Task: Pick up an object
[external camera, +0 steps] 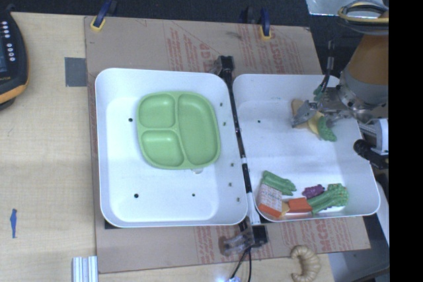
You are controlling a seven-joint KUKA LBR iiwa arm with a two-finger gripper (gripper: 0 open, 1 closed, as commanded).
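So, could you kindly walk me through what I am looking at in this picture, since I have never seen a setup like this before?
Gladly. One camera is fixed above a bench and looks down at a slant. The grey machine with the orange band at the right is a robot arm, moved by a program; its job is to pick up an object. At its end is the gripper, low over the upper part of the right bin, right beside a small yellow-green toy. From here I cannot tell whether anything is held. Two shallow white bins sit side by side. The left bin holds a green divided plate. A pile of toy food lies in the right bin's near corner: green, orange, purple and white pieces. A beige curled thing lies on the bench outside the bins.
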